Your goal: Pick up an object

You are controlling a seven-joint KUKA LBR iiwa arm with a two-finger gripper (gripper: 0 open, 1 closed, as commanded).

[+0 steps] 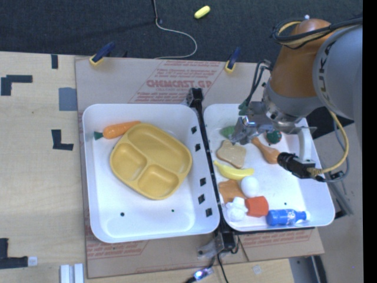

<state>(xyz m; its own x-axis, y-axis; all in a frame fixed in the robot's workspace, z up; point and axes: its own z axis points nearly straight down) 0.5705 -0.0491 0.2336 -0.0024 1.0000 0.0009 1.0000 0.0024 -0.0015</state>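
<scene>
My gripper [242, 130] hovers at the right bin's [321, 184] far edge, just above the bread slice [231, 154] and banana [234, 171]; I cannot tell its opening.

bare floor [147, 220] below yellow tray [151, 160]; right bin [321, 184] crowded

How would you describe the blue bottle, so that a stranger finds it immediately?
Look at the right white bin. In its near corner the blue bottle lies on its side, beside a red block. Nothing else there is blue.
</scene>
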